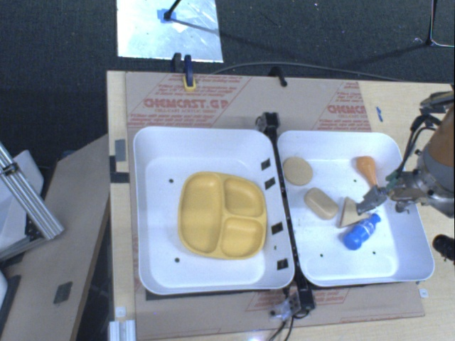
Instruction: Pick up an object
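- Bench (234, 94) bears two white bins side by side, the left bin (153, 162) and the right bin (412, 261), with black clips along the seam between them
- Yellow tray (222, 214) with three compartments lies flat in the middle of the left bin
- Right bin holds five things: a round tan disc (298, 170) near its upper left, a tan block (321, 204) just below the disc, an orange piece (367, 168) toward the upper right, a pale wedge (348, 214) beside the block, and a blue bottle (361, 232) lying tilted just below the wedge
- Arm (439, 158) reaches in from the right edge, its grey wrist over the right rim of the right bin
- Gripper (371, 199) sits low over the right bin, its tip just above the wedge and the bottle, below the orange piece
- Whether the gripper is spread or pressed together I cannot tell; the tip is too small and dark against the things beneath it
- Nothing can be seen pinched in it; bottle, wedge, block, disc and orange piece all lie on the bin floor
- Bottle and wedge are nearly touching; disc and block are apart from the orange piece
- Blue clamp (188, 69) stands at the far edge of the bench, below a shiny sheet (169, 20) on the dark floor
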Tool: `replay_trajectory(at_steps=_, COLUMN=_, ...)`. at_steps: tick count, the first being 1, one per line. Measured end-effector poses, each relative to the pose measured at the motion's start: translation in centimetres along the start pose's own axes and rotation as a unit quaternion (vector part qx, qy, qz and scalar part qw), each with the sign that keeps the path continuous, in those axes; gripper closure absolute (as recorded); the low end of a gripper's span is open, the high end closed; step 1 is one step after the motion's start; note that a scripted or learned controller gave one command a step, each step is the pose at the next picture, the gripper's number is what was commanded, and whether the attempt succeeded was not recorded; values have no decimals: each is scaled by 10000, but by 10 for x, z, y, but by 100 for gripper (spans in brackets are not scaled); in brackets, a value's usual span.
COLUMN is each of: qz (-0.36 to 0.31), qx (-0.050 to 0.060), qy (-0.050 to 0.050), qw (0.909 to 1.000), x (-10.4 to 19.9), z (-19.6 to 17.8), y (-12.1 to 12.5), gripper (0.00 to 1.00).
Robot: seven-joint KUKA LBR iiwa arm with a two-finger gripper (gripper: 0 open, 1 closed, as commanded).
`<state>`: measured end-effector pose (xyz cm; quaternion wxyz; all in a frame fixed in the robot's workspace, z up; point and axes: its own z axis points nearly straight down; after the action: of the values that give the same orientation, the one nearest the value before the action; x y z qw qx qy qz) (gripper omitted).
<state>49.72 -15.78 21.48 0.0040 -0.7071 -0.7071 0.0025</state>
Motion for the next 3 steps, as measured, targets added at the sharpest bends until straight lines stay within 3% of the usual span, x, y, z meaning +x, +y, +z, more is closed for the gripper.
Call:
replay_trajectory(at_steps=1, qz=-16, qx=-52, qy=-12, qw=10000, x=0, z=-5, y=3, gripper=0)
replay_trajectory(at_steps=3, qz=0, qx=-64, qy=-21, qw=10000, x=5, z=115, y=6, gripper=0)
